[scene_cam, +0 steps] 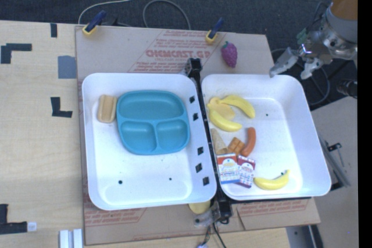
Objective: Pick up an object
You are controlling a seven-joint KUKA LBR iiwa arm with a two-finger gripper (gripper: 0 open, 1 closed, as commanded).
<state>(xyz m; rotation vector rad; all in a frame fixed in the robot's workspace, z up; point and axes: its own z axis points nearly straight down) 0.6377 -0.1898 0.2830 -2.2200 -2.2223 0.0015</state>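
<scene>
At left-centre of the frame a blue divided plate (154, 122) is seen in the left bin (93, 183), bananas (231, 110) lie in the right bin (311, 142), and at upper right the end effector (295, 64) hangs seemingly open, holding nothing.

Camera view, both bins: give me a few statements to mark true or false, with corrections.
1. The blue divided plate lies in the left bin. True.
2. The gripper holds a banana. False: nothing is between its fingers, and it hangs above the right bin's far corner.
3. The purple grapes lie outside both bins. True.
4. The right bin holds one banana. False: two lie together at its far left, another near its front.
</scene>
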